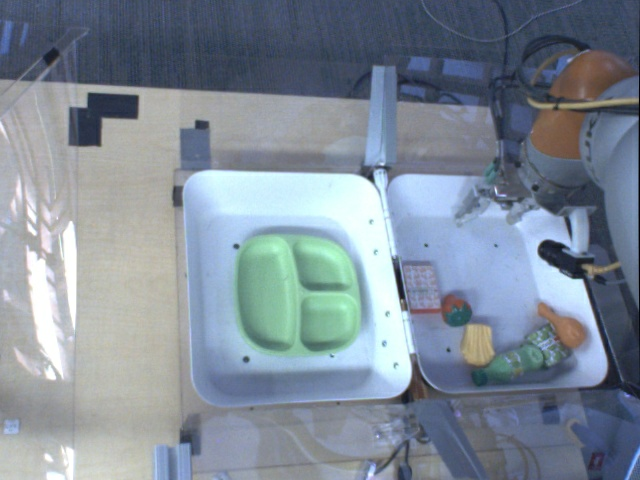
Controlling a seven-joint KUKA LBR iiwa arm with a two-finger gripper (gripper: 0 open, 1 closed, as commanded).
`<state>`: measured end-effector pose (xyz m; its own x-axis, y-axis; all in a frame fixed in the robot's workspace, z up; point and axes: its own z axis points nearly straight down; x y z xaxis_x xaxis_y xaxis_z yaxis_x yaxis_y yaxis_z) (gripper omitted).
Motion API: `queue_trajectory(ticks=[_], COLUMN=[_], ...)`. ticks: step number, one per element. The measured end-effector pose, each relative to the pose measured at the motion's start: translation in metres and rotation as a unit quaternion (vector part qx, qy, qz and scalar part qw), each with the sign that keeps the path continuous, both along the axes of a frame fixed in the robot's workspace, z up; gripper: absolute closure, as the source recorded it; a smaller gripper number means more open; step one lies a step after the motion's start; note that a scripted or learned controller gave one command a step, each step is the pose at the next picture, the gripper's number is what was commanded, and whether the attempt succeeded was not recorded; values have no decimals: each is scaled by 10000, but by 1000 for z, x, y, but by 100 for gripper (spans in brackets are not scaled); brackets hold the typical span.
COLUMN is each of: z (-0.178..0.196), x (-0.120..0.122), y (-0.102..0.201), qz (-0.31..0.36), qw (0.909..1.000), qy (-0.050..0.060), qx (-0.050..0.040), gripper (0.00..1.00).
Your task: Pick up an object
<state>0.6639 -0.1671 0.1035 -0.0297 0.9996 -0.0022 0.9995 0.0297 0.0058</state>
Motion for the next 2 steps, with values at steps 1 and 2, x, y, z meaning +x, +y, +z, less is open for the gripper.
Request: queue_trajectory(ticks=[1, 2], z=[51, -15], x=[-67, -151], y=[-29, 34], qz=[48, 536], qw=[10000, 9986], qy=[4, -21], qx=[-1, 1], gripper=[0, 0])
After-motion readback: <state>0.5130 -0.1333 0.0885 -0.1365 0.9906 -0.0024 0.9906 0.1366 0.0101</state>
